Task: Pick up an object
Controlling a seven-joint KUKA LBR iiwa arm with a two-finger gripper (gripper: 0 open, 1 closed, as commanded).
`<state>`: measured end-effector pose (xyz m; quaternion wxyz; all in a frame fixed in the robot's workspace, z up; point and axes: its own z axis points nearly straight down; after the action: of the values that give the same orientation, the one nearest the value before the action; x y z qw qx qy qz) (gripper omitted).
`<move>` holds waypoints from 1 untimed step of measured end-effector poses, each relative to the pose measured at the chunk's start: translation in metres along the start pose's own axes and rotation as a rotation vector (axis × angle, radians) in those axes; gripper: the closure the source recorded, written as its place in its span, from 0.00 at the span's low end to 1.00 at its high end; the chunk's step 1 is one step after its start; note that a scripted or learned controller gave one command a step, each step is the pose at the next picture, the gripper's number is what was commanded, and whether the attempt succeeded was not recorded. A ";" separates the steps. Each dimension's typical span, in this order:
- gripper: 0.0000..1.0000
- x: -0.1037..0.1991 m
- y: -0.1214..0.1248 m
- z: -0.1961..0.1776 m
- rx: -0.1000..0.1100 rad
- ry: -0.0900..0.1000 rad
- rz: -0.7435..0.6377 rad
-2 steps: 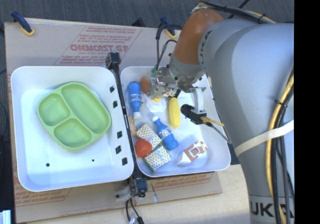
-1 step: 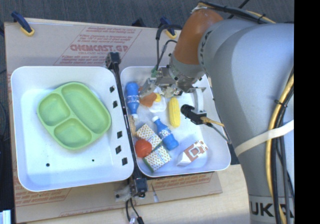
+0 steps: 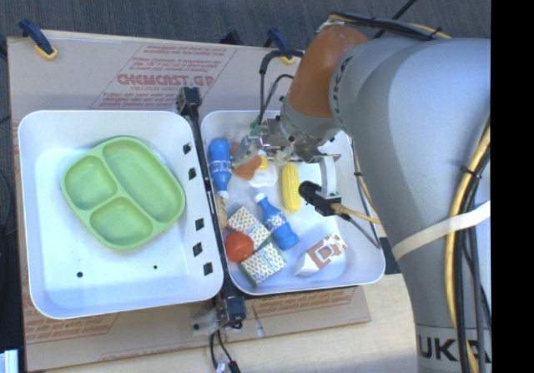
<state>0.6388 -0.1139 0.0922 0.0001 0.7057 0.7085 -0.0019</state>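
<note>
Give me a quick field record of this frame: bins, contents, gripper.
left bin: green plate
right bin: blue bottle, small bottle, corn, red ball, two patterned blocks, red-white carton
gripper: low over right bin's far end, beside blue bottle
grasp: cannot tell

Cardboard sheet (image 3: 167,79): "CHEMCAST GP", red print. Arm base (image 3: 450,348): partial "UK".

A green tray (image 3: 123,190) with three compartments is lying in the left bin (image 3: 50,279). Cardboard (image 3: 167,71) is lying under both bins, with blue clamps (image 3: 37,37) gripping its far edge.
</note>
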 end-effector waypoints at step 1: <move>1.00 0.001 0.002 -0.013 -0.004 0.001 -0.003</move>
<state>0.6410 -0.1131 0.1057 0.0013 0.7046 0.7096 0.0001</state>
